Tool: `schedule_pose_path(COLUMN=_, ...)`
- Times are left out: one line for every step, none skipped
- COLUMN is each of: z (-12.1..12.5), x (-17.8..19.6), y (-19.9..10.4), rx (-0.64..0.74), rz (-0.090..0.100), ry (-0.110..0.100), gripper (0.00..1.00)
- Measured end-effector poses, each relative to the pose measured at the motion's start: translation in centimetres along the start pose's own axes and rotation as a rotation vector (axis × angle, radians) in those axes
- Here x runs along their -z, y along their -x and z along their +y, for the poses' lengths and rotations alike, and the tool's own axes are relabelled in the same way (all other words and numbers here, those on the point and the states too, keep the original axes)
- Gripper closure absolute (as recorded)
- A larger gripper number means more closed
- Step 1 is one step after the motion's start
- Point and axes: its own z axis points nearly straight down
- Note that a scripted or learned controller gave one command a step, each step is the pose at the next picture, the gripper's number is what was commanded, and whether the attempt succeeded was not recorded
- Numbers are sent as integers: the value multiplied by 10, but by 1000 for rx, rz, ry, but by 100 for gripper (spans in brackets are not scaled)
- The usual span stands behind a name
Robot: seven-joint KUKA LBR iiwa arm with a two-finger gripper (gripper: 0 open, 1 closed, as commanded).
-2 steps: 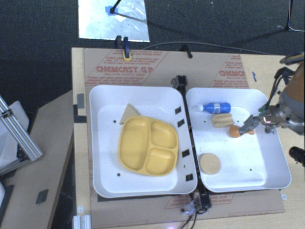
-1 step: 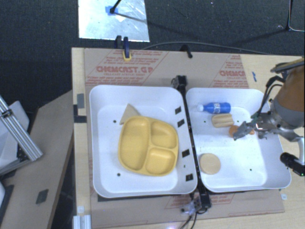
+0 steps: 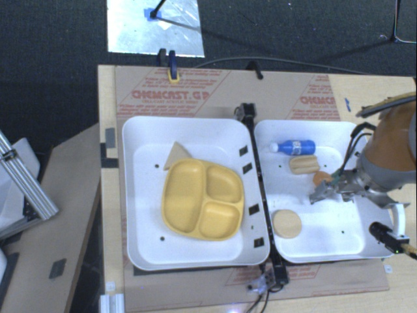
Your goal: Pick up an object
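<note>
orange object [image 3: 322, 177] beside gripper [image 3: 319, 193] in right bin [image 3: 326, 240], claw state unclear, cardboard bench [image 3: 195, 90], dark carpet [image 3: 52, 44]

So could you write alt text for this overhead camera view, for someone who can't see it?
A grey robot arm reaches from the right, its gripper low in the right white bin beside a small orange object, a tan block, a blue bottle and a round tan disc. The left white bin holds a yellow divided tray.

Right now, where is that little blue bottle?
The blue bottle lies on its side near the far edge of the right bin, just beyond a tan bread-like piece and left of the arm's tool.
</note>
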Motion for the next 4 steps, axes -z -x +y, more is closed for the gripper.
schedule_pose_path(z=1, x=-20, y=0, rx=1, rz=-1, ry=3, gripper=0)
schedule_pose_path(z=2, x=-8, y=0, rx=1, rz=-2, ry=6, gripper=100)
schedule_pose_path(z=-7, x=46, y=2, rx=-1, rz=-3, ry=9, gripper=100)
schedule_pose_path(z=-6, x=90, y=7, rx=2, rz=-3, ry=9, gripper=100)
